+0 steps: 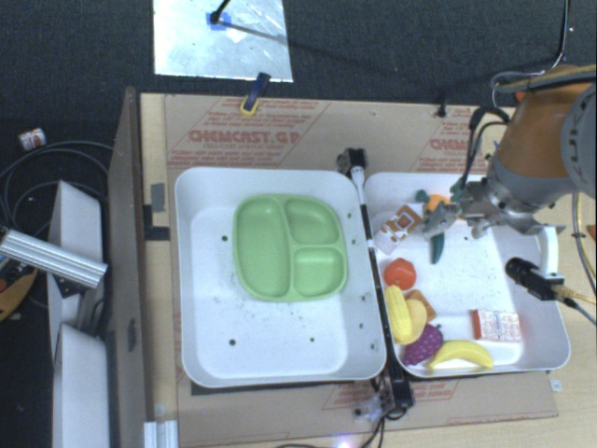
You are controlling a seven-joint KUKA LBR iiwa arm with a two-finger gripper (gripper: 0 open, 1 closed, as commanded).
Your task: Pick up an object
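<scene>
i see my gripper (437, 236) hanging over the right bin (541, 343), above the toy tomato (400, 273); i cannot tell how far its fingers are spread, or whether they hold anything.

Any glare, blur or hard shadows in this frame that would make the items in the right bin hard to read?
Camera view: lighting is even and soft; the green tray and banana read sharply. The metal sheet above the bench shows mild sheen. The gripper is slightly soft-edged against the toys beneath it.

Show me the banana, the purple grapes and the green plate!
banana (462, 354), camera view, middle of its yellow curve.
purple grapes (424, 343), camera view, centre of the bunch.
green plate (289, 247), camera view, ridge between its compartments.
</scene>
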